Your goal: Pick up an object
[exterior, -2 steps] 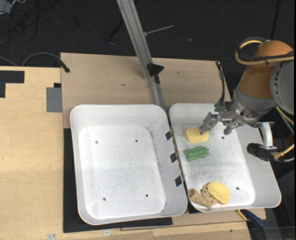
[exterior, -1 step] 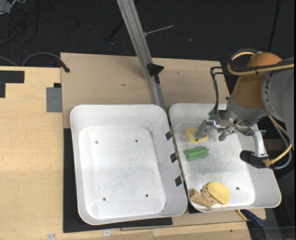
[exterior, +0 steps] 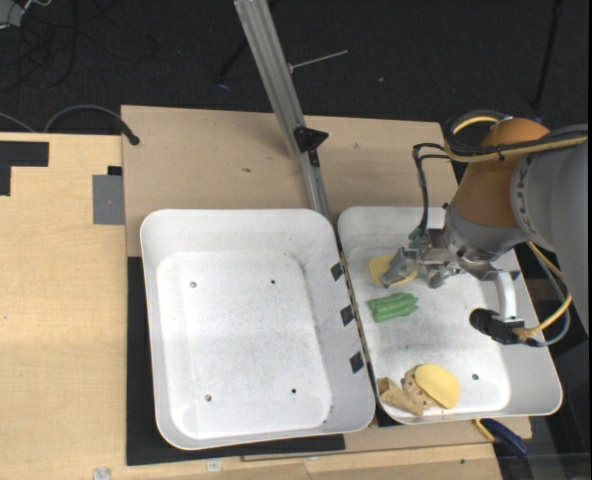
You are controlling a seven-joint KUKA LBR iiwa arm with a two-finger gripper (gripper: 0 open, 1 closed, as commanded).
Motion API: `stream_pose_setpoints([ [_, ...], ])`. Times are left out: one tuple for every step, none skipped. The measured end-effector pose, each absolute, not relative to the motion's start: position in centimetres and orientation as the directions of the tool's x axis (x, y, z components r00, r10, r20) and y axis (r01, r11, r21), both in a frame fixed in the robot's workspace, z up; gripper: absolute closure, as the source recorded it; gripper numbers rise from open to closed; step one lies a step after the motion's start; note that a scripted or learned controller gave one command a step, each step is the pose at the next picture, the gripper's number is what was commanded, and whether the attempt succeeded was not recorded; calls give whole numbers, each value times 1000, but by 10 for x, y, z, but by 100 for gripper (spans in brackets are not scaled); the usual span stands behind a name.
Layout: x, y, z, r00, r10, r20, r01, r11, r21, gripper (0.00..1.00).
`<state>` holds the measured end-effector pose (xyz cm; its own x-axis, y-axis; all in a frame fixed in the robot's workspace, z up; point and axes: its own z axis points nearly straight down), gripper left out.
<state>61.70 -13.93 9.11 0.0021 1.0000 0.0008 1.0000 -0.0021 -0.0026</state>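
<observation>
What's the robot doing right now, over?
Gripper low in the right bin, beside a yellow piece. Green object just below it, untouched. Yellow and tan items at the near edge. Nothing blocking, over.

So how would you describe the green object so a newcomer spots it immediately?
Take the right bin, the one the arm reaches into. Near its left wall, about halfway down, lies the green object, small and elongated, just below the gripper. It is the only green item; its neighbours are yellow or tan.
</observation>
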Motion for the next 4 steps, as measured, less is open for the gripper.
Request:
stream_pose_setpoints([
  [617, -140, 102, 6, 1000, 2, 1000, -6, -2, 100],
  [628, -141, 152, -1, 1000, 0, 1000, 1, 3, 100],
  [628, -142, 205, -1, 1000, -1, 1000, 1, 3, 100],
  [609, -84, 214, -4, 1000, 3, 1000, 4, -3, 100],
])
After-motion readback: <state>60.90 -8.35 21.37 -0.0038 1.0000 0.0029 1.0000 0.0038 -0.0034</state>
